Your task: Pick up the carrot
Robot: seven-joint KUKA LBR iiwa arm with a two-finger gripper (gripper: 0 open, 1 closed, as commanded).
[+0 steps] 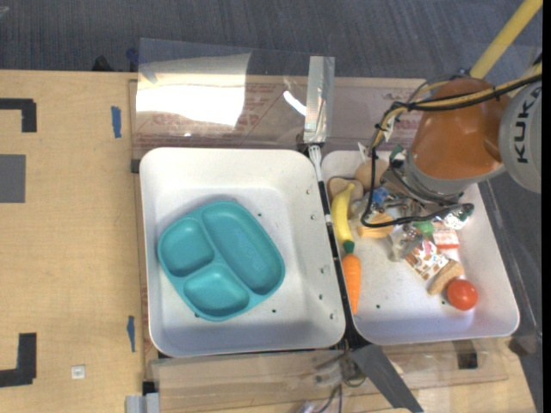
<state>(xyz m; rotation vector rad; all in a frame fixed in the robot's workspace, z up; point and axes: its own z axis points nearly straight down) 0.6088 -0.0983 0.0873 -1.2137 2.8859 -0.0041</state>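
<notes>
Orange carrot with a green top lies lengthwise along the right bin's left wall, just below a banana. It sits down-left of the pincer, apart from it; the pincer's state cannot be told.

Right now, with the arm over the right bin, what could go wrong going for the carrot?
The carrot lies tight against the right bin's left wall, so a finger may hit the wall rather than slide beside it. The banana almost touches the carrot's green top and could get nudged or grabbed instead. The gripper hangs over other clutter, off target.
</notes>
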